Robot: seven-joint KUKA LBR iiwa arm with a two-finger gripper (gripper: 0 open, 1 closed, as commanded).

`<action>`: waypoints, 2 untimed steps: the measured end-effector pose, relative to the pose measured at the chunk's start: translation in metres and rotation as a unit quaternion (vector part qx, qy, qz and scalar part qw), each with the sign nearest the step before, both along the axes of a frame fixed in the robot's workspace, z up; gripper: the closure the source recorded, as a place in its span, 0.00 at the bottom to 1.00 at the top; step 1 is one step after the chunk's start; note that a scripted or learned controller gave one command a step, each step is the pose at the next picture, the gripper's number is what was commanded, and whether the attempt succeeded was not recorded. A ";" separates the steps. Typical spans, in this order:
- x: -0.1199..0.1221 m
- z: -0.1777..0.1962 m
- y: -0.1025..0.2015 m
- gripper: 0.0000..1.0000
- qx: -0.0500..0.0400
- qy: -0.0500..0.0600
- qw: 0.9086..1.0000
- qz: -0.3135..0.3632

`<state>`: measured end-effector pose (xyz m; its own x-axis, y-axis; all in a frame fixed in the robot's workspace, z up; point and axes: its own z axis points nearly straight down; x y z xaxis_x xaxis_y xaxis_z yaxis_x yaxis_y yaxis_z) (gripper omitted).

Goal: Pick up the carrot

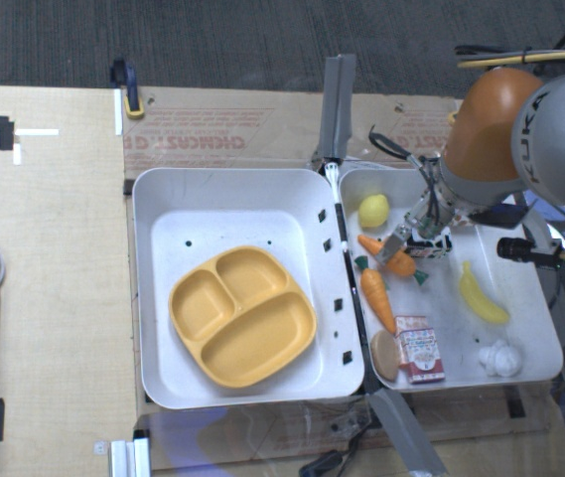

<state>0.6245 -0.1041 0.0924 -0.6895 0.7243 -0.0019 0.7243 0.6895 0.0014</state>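
Two carrots lie in the right bin [540,361]. The larger carrot [377,299] rests near the bin's left wall, pointing toward the front, green end up. A smaller carrot [373,246] lies just above it, and its right end runs under my gripper [405,247]. The gripper reaches down from the grey and orange arm [495,132] and sits low over that small carrot, touching or nearly touching it. The gripper body hides the contact.
The right bin also holds a lemon [373,210], a banana [483,297], a small red and white box [420,349], a brown round item [385,355] and a white crumpled object [501,359]. A yellow divided plate [243,315] lies in the left bin [163,266].
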 end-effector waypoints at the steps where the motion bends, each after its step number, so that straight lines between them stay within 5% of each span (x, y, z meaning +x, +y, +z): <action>1: 0.003 0.015 0.000 1.00 0.000 -0.005 1.000 -0.001; 2: 0.027 0.000 -0.051 1.00 -0.001 0.000 1.000 0.015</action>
<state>0.6512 -0.1553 0.0922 -0.7111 0.7031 -0.0027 0.7031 0.7111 0.0007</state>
